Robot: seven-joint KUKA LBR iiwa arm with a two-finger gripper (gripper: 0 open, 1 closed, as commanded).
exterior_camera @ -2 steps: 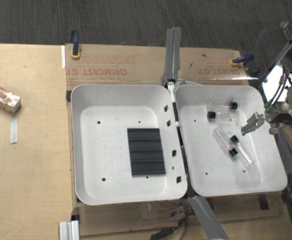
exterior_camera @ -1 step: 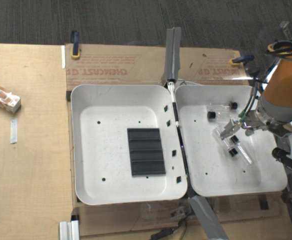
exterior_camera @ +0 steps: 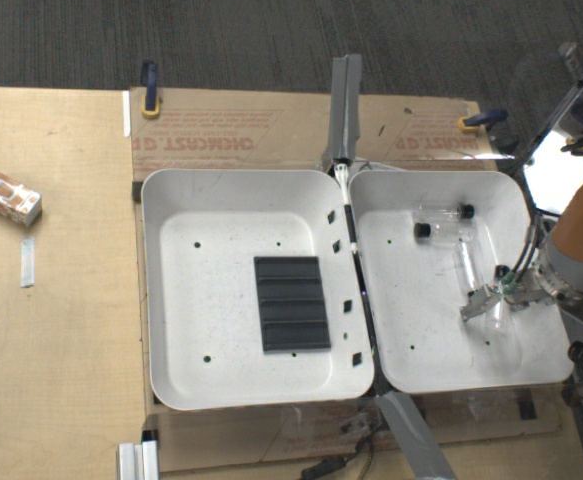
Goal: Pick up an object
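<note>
A black ridged rectangular block (exterior_camera: pixel 292 304) lies flat in the middle of the left bin (exterior_camera: pixel 171 268). In the right bin (exterior_camera: pixel 401 358), a clear plastic piece with two black caps (exterior_camera: pixel 441 220) lies near the back. A clear tube (exterior_camera: pixel 466 261) runs from it toward the front. My gripper (exterior_camera: pixel 482 306) reaches in from the right and is low over the bin floor, at the near end of that clear tube. The grey arm with its orange band (exterior_camera: pixel 575 230) is at the view's right edge.
A small orange-and-white carton (exterior_camera: pixel 9 198) and a pale strip (exterior_camera: pixel 27 264) lie on the wooden bench left of the bins. Brown cardboard (exterior_camera: pixel 231 133) is clamped behind the bins. A grey divider post (exterior_camera: pixel 345 108) stands between them.
</note>
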